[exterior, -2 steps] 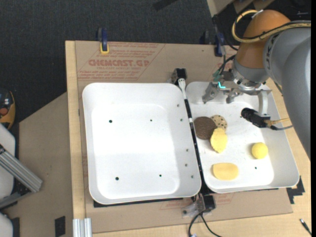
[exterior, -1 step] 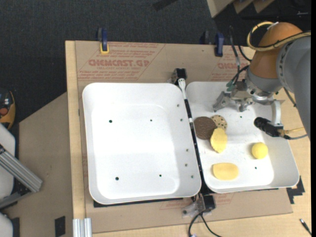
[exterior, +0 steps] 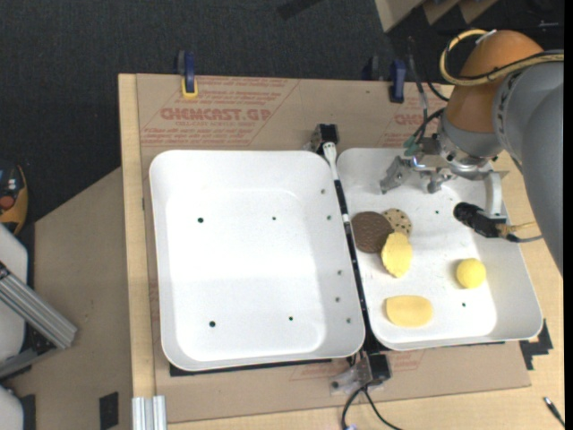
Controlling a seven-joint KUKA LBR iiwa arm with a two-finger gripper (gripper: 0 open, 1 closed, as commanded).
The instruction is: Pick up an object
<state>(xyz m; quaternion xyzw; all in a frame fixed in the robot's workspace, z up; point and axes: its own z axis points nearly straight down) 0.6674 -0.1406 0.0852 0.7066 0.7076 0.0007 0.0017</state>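
arm [exterior: 530,106]: grey, with an orange band [exterior: 488,61] above the wrist; it reaches in over the worktop's far right corner.
end effector [exterior: 414,177]: low over the far end of the right bin [exterior: 506,316], its two grey fingers [exterior: 391,176] spread wide with nothing between them.
brown disc [exterior: 368,231]: lies flat in the right bin against the edge it shares with the left bin, about halfway along that edge.
speckled disc [exterior: 397,219]: tan with dark spots, touching the brown disc on the side away from the shared edge, just on the near side of the end effector.
yellow lump [exterior: 397,256]: just nearside of both discs, touching or almost touching them.
yellow ball [exterior: 470,273]: on its own toward the right bin's outer edge, apart from the others.
yellow oval [exterior: 408,310]: flat, close to the near edge of the right bin.
left bin [exterior: 242,258]: white and shallow, set tight beside the right bin.
worktop [exterior: 143,133]: brown board with red print, held by blue clamps [exterior: 188,65] along its far edge.
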